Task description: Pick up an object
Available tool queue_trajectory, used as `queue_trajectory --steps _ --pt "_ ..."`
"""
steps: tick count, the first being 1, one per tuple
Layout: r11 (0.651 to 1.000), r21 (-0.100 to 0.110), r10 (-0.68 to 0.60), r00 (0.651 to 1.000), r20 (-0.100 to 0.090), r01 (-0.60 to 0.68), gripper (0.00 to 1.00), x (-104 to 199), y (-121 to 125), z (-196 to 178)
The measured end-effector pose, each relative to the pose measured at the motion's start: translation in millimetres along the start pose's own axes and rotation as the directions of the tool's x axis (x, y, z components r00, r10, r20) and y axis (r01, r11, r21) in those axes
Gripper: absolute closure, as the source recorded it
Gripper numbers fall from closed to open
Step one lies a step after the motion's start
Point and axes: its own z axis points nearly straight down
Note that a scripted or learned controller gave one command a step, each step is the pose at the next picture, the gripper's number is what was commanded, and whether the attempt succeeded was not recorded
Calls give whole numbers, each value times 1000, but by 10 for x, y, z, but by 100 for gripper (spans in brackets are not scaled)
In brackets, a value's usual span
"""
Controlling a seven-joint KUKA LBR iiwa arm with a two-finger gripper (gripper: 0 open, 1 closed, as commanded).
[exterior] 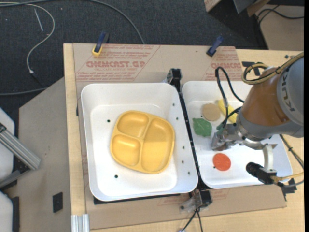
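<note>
The pincer [220, 143] hangs low in the right bin [285, 166], just above the red round piece [222, 162] and beside the green piece [202, 126], but whether it's open or closed I cannot tell from this slant. Nearest target is that red piece on the bin floor, with a tan disc [211, 112] and a yellow bit [223, 106] further back. It looks small, light and probably stiff plastic, likely slick, so I'd take it squarely across its middle; the yellow divided plate [143, 141] sits alone in the left bin [91, 105].
</note>
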Motion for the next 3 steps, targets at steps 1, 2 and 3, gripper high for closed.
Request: queue_trajectory --steps 1,2,3 --pt "1000 -4 -2 1000 3 2 100 21 32 -638" --pt "1000 -5 -2 1000 3 2 100 68 2 -1259" --pt "1000 -5 -3 1000 3 3 100 171 50 -1807"
